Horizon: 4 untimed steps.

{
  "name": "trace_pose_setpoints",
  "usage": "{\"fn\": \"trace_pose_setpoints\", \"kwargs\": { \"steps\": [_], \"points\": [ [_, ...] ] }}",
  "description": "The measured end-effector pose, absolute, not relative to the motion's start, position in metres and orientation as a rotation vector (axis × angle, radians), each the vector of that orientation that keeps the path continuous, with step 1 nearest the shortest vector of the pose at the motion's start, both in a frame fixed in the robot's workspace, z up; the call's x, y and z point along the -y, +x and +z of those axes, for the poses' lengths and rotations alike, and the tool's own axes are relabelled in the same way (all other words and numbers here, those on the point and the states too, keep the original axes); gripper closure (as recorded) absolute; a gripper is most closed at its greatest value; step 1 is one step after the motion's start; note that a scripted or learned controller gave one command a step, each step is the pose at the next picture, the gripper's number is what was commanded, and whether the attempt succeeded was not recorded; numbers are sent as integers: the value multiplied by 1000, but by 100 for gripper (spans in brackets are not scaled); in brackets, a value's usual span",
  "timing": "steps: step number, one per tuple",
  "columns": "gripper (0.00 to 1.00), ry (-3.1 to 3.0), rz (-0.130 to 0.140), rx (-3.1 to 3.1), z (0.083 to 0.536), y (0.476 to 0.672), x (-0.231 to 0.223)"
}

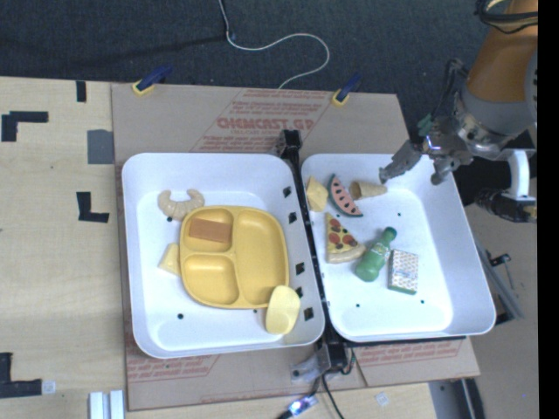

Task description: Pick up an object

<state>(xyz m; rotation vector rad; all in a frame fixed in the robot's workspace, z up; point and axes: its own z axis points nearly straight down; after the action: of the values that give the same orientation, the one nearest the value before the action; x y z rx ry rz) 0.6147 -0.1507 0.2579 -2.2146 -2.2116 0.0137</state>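
My gripper (417, 170) hangs over the far edge of the right bin (454, 234), open, with nothing between its fingers. Its left fingertip (390, 169) is just above and right of a small tan wedge (371, 190). Beside that wedge lie a watermelon slice (343, 197) and a yellow cheese piece (316, 195). Further toward the front are a pizza slice (341, 239), a green bottle (376, 254) on its side and a small patterned box (403, 271).
The left bin (144, 234) holds a yellow divided plate (240, 264) with a brown toast piece (210, 228) on it, a croissant (179, 202), a yellow wedge (169, 258) and a pale yellow disc (282, 309). A cable (279, 42) lies behind the bins.
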Motion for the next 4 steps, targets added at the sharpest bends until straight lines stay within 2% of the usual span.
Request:
{"fn": "trace_pose_setpoints", "kwargs": {
  "steps": [1,2,4],
  "points": [
    [0,-2219,1,2223,266,617,150],
    [0,-2217,8,2219,210,606,153],
    [0,-2214,8,2221,90,614,156]
  ]
}}
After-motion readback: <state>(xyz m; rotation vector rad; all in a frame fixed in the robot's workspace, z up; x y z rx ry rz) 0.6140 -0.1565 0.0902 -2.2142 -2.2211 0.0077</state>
